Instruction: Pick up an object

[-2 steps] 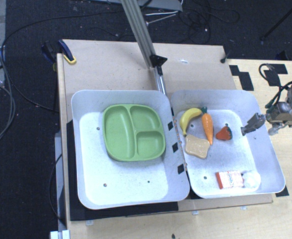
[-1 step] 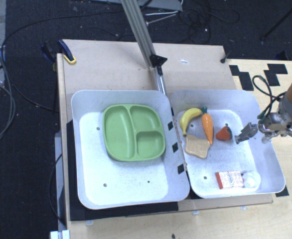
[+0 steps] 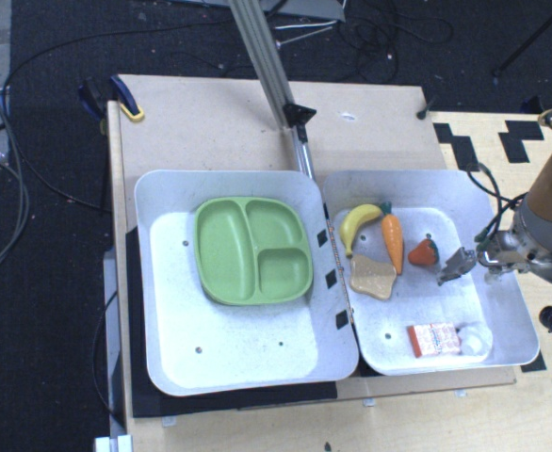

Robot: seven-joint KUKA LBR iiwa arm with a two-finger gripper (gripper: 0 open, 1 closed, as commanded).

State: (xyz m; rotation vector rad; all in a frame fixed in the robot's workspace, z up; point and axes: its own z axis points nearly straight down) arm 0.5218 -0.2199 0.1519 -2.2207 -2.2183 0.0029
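Pale wooden bench (image 3: 257,121) on a dark floor strewn with cables, bearing two shallow white bins side by side. Nearest the camera, in the right bin (image 3: 502,347) at about 5 o'clock of its floor: a small red-and-white packet (image 3: 433,339) lying flat, with a clear wrapper (image 3: 474,337) just beside it. Further in, at the bin's 3 o'clock edge: the gripper (image 3: 457,264), reaching in from the right on the grey arm (image 3: 540,238), fingertips low over the bin floor, nothing visible between them; degree of opening too small to tell. Just beside the fingertips, toward 10 o'clock: a small red strawberry-like toy (image 3: 424,251), the closest candidate for pickup, compact with no marked long axis. Beyond it: an orange carrot (image 3: 393,241), long axis running 12 to 6 o'clock, touching a tan bread slice (image 3: 372,277) at its lower end. At the bin's 11 o'clock: a yellow banana (image 3: 357,223), curved. In the left bin (image 3: 163,281): a green divided plate (image 3: 254,250), well apart from the gripper. Judged requirement for the next move: short travel toward 10 o'clock, then descent over the red toy.
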